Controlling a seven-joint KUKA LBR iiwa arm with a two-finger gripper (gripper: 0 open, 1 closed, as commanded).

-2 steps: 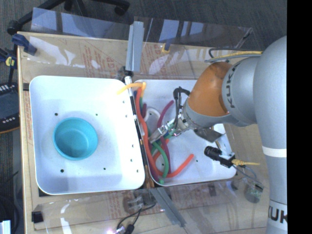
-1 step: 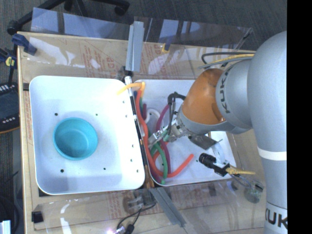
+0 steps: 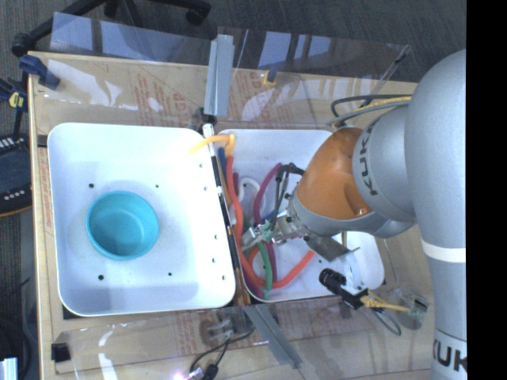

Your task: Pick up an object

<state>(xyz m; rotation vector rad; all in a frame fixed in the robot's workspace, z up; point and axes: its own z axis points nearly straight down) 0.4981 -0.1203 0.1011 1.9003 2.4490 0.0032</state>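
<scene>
A round blue bowl (image 3: 123, 225) sits upright in the left white bin (image 3: 71, 149), left of the bin's middle. My gripper (image 3: 261, 234) is down low in the right white bin (image 3: 261, 145), near its left wall, well to the right of the bowl. Red, green and purple tubes (image 3: 271, 274) loop around the gripper and along the bin floor. The orange wrist band and grey arm cover most of the right bin, hiding what lies beneath them. I see nothing held by the gripper.
A raised divider (image 3: 226, 212) separates the two bins, with a red tube running along it and a yellow-orange piece (image 3: 219, 141) at its far end. Clear plastic shields (image 3: 158, 38) stand behind the bench. The grey arm (image 3: 432, 180) fills the right side.
</scene>
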